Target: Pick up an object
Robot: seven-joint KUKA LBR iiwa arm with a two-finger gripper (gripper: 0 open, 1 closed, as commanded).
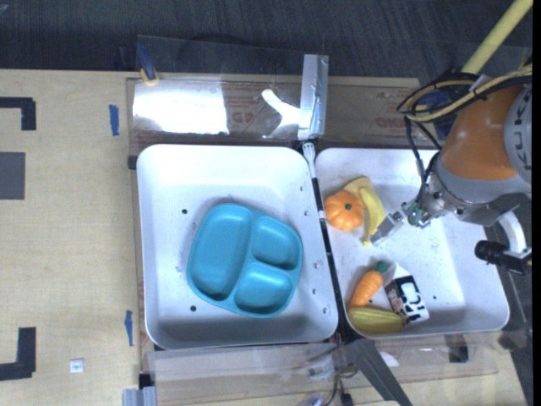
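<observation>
The big blue tray [245,260] lies far left of the gripper [382,227]. The little orange pumpkin [344,211] sits just left of the jaws, touching a yellow banana [369,201]. I cannot tell if the jaws are apart or closed.

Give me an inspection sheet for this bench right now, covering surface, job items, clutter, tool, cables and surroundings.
Surface: two white bins side by side, left bin, right bin.
Job's things: right bin holds small pumpkin, banana, carrot, yellow piece, black-and-white block.
Clutter: blue divided tray in left bin.
Tool: tool low beside the banana; finger state unclear.
Cables: yellow and black cables looped by the arm.
Surroundings: blue tape marks on the bench.
</observation>
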